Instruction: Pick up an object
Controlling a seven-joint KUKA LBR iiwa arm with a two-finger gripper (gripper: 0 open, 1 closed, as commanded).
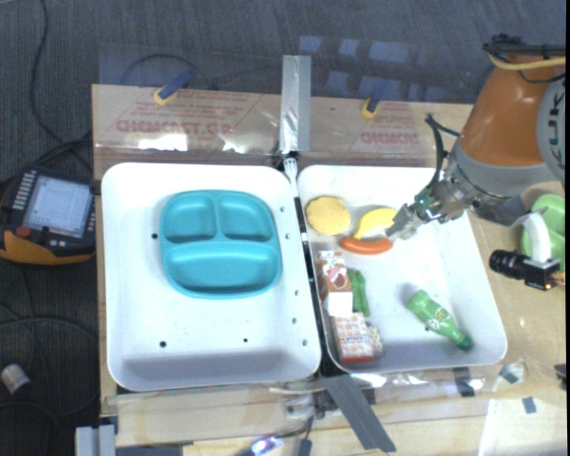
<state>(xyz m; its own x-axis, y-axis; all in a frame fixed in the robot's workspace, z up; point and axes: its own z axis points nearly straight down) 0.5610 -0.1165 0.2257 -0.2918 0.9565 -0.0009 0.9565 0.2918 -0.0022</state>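
The claw [406, 222] hovers at the yellow lemon [374, 221] near the right bin's [475, 283] far edge, approaching; its grip I cannot tell. Next: descend squarely.

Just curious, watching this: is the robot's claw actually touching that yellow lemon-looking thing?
Cannot tell. In the camera view the gripper overlaps the right edge of the yellow toy in the right bin, but from above, contact and hovering look alike.

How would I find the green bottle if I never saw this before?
Look in the right white bin, the one without the blue tray. Near its front right corner the green bottle lies tilted, alone, apart from the food toys clustered along the bin's left side.
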